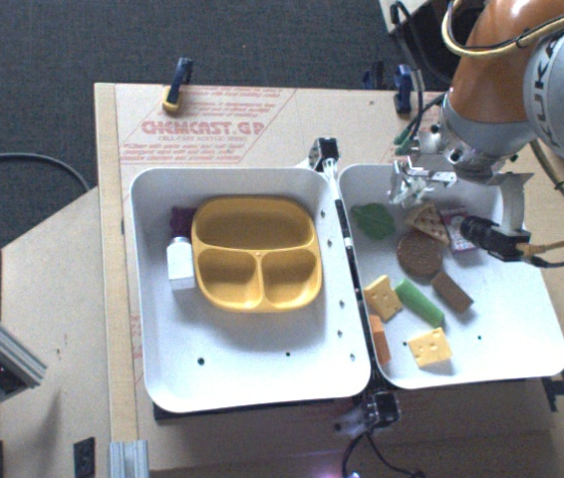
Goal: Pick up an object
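- Task objects: a scatter of toy food pieces in the right bin [521,352], which lies along the right edge of the worktop [123,217].
- Cracker [429,224], near the bin's far edge, directly under the pincer; a round brown disc [421,255] lies just nearer, touching or nearly touching it.
- Dark green leaf-shaped piece [373,219] at the bin's far-left corner region; a brown block [451,291] right of the disc.
- Bright green stick [420,303] in the middle, between two yellow cheese wedges: one [383,297] toward the left wall, one [429,349] toward the near edge.
- Orange piece [378,339] against the left wall, near the near corner.
- Pincer [414,189]: hangs over the far part of the right bin, just above the cracker; whether its fingers are apart or together cannot be told, and nothing is seen held between them.
- Arm [506,58]: grey with an orange band, reaching in from the far-right corner.
- Left bin [162,366]: holds a yellow three-compartment tray [256,253]; a small white bottle [180,263] stands against the tray's left side, with a dark purple item [182,218] just beyond it.
- Writing: the board under the bins bears red print reading "CHEMCAST GP" [205,125], near the far edge.
- A yellow-and-blue clamp [176,86] grips the far edge.
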{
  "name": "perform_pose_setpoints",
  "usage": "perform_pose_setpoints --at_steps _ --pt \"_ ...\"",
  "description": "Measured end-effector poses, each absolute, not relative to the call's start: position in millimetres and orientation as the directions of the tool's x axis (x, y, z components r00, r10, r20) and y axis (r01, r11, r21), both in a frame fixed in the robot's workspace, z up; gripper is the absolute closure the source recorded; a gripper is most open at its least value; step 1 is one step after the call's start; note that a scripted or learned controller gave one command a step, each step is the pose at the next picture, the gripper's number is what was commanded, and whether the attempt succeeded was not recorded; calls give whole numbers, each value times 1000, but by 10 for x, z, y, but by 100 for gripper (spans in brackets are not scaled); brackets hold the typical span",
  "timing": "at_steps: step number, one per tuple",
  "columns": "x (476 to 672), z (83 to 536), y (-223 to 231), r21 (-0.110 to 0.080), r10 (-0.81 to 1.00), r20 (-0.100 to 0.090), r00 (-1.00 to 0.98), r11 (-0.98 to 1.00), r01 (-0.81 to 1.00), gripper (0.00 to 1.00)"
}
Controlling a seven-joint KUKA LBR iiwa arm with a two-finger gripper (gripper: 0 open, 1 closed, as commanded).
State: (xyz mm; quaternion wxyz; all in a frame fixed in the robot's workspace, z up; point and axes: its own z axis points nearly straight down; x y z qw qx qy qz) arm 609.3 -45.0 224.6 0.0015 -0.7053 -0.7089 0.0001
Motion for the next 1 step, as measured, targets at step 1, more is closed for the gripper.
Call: perform_pose_setpoints --at_steps 1 --pt "6242 2296 -363 4 1000 0 -2 2 1000 100"
